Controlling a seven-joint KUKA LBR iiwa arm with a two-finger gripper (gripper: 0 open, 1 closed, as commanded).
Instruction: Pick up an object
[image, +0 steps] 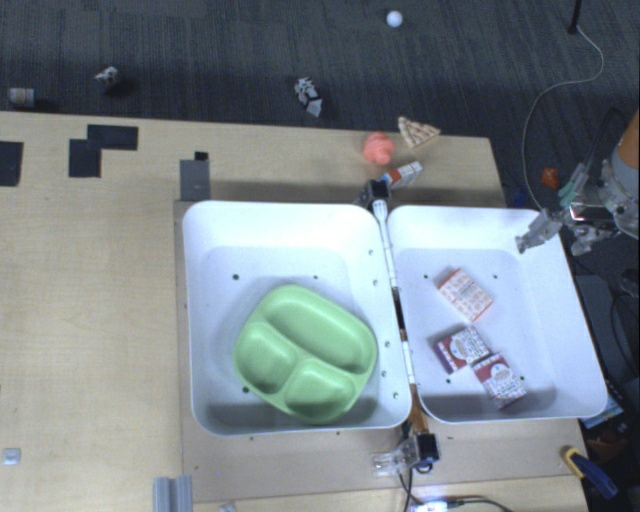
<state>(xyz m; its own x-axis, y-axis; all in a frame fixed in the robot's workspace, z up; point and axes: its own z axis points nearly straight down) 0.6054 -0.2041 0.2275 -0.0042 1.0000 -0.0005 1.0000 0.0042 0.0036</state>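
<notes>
Bench (90, 300): I see two white bins.
Right bin (560, 330): three small cartons (465, 294).
Gripper (545, 228): over its far-right corner, grip state unclear to me.

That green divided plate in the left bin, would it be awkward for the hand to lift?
Probably awkward. The green plate looks like stiff moulded plastic, likely light for its size. It is broad with a rounded rim, so two fingers may only pinch an edge. It sits tilted on the left bin, so it may rock or slide if pushed.

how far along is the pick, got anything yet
Nothing looks done yet: the three small boxes lie in the right bin, the green tray in the left. The gripper is at the right bin's far corner, holding nothing visible. The grasp remains.
</notes>
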